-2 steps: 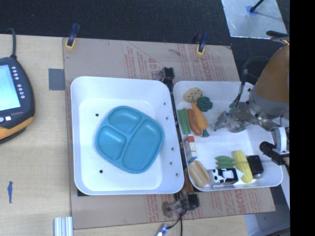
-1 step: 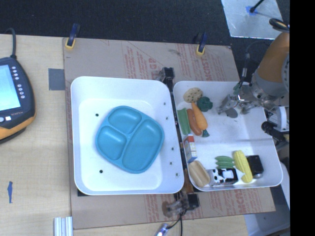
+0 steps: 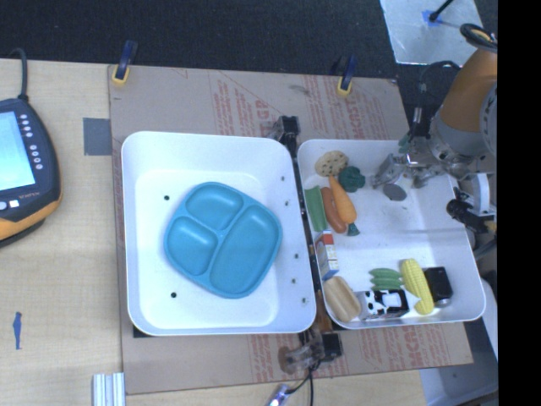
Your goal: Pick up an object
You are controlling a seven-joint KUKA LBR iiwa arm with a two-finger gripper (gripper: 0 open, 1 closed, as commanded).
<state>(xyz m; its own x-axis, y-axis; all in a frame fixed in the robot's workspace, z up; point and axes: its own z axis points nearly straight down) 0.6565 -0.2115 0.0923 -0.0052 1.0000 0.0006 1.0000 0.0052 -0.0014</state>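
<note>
Two bins seen side by side; left bin taken up by blue divided plate, right bin by toy food. Gripper hung over right bin's upper middle, fingers spread, nothing between them. Step judged: approach, no grasp yet. Nearest candidates: carrot, broccoli, cookie, clustered near left wall. Corn, black block crowded at lower rim. Next move calls for leftward shift, then descent. Open floor noted at bin centre; wall clearance tight beside carrot
</note>
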